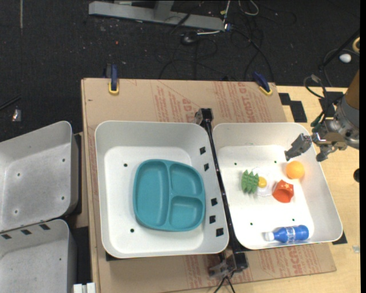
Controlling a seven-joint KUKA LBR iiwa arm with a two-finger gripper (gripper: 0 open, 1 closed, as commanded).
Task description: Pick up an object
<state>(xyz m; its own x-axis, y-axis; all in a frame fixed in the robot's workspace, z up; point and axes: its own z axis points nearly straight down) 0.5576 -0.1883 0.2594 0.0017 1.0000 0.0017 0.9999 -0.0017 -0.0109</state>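
Note:
The right bin [240,226] holds an orange ball [295,170], a red cup-like piece [283,191], a green spiky toy [249,181] with a small yellow bit [262,182] beside it, and a blue bottle [288,233] lying near the front wall. My gripper [312,147] hovers over the bin's back right corner, just above and to the right of the orange ball. Its two dark fingers [297,147] are spread apart with nothing between them.
The left bin [114,229] holds a teal divided plate [169,195]. A black divider with clips [214,171] runs between the bins. Spare white bin lids [34,166] lie at the far left. Cables and a metal bar [154,14] lie beyond the board.

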